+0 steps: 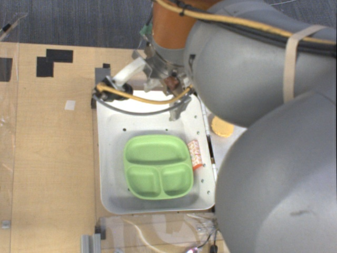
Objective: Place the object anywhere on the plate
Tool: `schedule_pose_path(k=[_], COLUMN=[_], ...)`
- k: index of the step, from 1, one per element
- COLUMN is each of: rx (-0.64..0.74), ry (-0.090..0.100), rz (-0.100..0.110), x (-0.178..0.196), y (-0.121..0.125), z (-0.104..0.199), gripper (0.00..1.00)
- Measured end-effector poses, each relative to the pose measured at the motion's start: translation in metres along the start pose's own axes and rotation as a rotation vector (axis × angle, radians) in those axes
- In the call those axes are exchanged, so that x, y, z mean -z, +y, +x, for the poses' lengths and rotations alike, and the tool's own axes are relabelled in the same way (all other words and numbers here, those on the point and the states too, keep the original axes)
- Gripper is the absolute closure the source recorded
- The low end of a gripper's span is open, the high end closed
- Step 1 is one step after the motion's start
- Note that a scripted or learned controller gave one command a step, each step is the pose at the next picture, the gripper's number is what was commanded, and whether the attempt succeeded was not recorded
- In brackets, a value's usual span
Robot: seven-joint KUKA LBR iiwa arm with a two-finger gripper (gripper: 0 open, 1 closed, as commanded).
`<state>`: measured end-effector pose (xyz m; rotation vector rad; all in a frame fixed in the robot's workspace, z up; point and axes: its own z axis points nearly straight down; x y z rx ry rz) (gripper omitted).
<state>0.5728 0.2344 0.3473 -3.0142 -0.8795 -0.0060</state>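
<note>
Camera view
Arm: the grey arm enters from the right and fills much of that side, its orange band at the top centre above the wrist.
Pincer: the gripper sits over the far edge of the left white bin; dark metal parts hang below the wrist, and whether it is apart or together cannot be told from here.
Cables: a yellow cable and a grey one loop out to the left of the pincer, along the bin's far rim.
Plate: a green plate with three compartments lies in the left bin, below the pincer and nearer the camera.
Object: a small packet, patterned white and red-orange, lies on the bin floor just beside the plate's right rim, below the pincer and slightly to its right; nothing grips it.
Other item: a flat round yellow thing lies in the right bin, to the right of the pincer, partly under the arm.
Bench: tan surface with black square marks, well left of the pincer.
</note>
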Motion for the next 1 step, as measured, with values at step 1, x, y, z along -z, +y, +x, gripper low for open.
schedule_pose_path(k=[1], rx=[-0.001], ry=[0.0], rz=[0.0], x=[0.0608], y=[0.0378], z=[0.061], gripper=[0.0])
